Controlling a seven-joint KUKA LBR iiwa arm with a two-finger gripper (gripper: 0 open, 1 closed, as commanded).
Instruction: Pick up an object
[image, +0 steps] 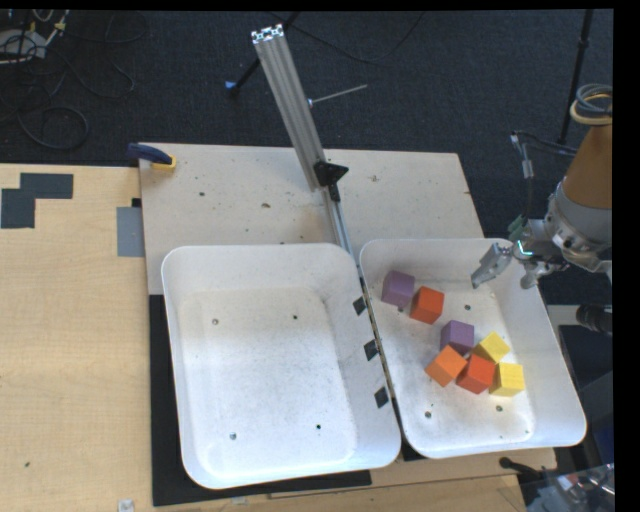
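step: approach | tool (508, 264) fingers apart, empty, above right bin (560, 420) rim | advice: descend on the lone-standing purple cube (398, 289), clear of orange cube (427, 304)

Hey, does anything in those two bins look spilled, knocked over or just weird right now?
Nothing stands out. The blocks all lie inside the right bin: a purple block touching an orange block, and a loose cluster of five nearer the front. The gripper hangs above that bin's far right side, holding nothing.
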